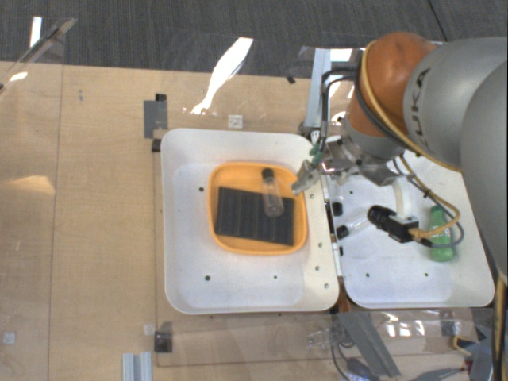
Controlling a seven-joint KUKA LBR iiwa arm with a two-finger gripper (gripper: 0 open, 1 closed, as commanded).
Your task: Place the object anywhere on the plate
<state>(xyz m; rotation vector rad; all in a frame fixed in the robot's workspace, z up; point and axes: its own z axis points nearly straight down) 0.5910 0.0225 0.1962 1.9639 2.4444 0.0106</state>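
Observation:
An orange plate with a dark ribbed centre lies in the left bin. A small clear bottle with a black cap lies on the plate's right half, its cap pointing to the far side. My gripper hangs just over the plate's right rim, a short way right of the bottle and apart from it. Nothing shows in the gripper.
The arm's grey body and orange band cover the far part of the right bin. A green object lies near that bin's right wall. The divide between the two bins runs just under the gripper.

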